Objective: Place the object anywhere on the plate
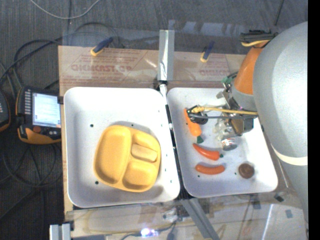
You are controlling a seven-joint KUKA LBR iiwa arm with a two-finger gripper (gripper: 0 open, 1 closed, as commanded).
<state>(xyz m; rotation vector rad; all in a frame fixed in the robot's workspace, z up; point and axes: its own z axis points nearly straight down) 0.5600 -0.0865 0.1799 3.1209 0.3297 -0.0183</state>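
White left bin (pixel 80 134): yellow plate (pixel 127 157) with bread piece (pixel 144 153).

A yellow plate (pixel 128 158) with moulded compartments lies flat in the left bin (pixel 80 109), set slightly askew near that bin's middle. A pale tan, loaf-shaped block (pixel 144 153) rests in the plate's upper right compartment, lying on its side. In the right bin (pixel 265 181), well apart from the plate, lie a carrot (pixel 193 125), a red chilli (pixel 206 151), an orange-red sausage (pixel 210 169) and a small brown round piece (pixel 246 170).
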